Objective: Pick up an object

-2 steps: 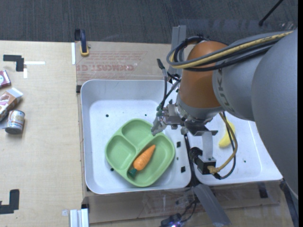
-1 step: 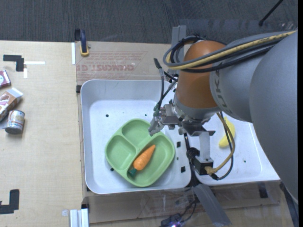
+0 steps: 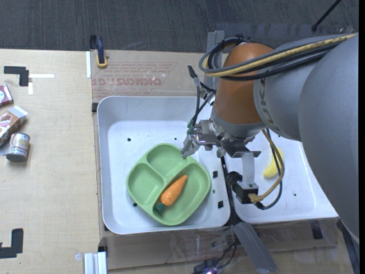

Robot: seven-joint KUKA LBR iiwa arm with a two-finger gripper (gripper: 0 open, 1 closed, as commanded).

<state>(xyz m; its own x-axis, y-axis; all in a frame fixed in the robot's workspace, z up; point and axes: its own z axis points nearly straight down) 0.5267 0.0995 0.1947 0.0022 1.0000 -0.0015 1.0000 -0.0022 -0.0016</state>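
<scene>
Orange and smooth, a toy carrot (image 3: 174,189) with a small green stub at its lower end lies at a slant in the large compartment of a green divided plate (image 3: 149,178). The plate is glossy plastic, rounded at the corners, with raised ridges splitting it into three sections; the carrot occupies the lower right one, its tip pointing up and to the right. The plate rests on the floor of the left bin (image 3: 114,153), a shallow white tray with curved walls and a few small dark holes in its base.

Above and to the right of the carrot, near the plate's upper right rim, hangs the claw (image 3: 189,147), a metallic grey piece below the arm's big orange dome. It is apart from the carrot, nothing is seen between its fingers, and whether they are spread or pressed together cannot be told from this angle. Black cables loop around the wrist.

Beyond the arm, in the right bin (image 3: 296,207), a yellow banana-like shape (image 3: 272,165) peeks out. The pale wooden bench (image 3: 51,204) carries a small tin can (image 3: 18,146) and some packets (image 3: 10,120) at far left.
</scene>
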